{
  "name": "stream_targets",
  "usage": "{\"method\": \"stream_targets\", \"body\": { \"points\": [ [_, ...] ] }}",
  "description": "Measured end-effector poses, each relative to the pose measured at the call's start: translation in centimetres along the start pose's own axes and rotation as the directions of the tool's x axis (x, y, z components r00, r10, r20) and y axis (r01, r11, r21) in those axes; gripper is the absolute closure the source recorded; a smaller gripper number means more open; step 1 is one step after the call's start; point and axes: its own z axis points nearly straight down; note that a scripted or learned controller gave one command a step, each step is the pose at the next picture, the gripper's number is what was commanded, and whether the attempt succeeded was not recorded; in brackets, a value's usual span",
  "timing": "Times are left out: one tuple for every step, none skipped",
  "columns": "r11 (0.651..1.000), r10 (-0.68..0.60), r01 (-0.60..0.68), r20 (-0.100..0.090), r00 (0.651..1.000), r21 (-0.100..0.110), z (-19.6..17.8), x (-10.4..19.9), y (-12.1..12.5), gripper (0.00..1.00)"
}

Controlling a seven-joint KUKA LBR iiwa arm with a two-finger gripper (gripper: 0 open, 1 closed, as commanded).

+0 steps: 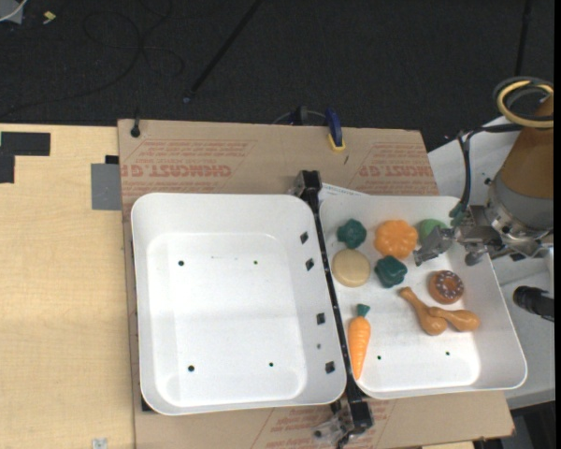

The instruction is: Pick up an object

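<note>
While the gripper [437, 242] hovers with fingers apart, holding nothing, above the right bin [505, 363], a pumpkin [395, 238] sits just left of it, a donut [446, 286] below, and a carrot [358, 342], lengthwise along the bin's left wall, points downward.

The grey arm with its orange band [533, 162] comes in from the right edge, its wrist hanging low and the metal two-finger tool [437, 243] pointing leftward. The tool's dark linkage stretches out sideways from the wrist, its tips close together; whether they are parted cannot be told.
</note>
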Motion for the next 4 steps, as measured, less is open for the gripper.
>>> {"method": "stream_targets", "body": {
  "points": [
    [1.000, 0.002, -0.002, 0.004, 1.000, -0.010, 9.9, 7.3, 2.5, 0.00],
    [1.000, -0.001, 0.001, 0.003, 1.000, -0.010, 10.8, 9.3, 7.2, 0.00],
    [1.000, 0.000, 0.000, 0.001, 1.000, -0.011, 9.6, 9.2, 7.2, 1.00],
    [1.000, -0.001, 0.001, 0.006, 1.000, -0.019, -14.4, 6.7, 7.5, 1.00]
  ]
}}
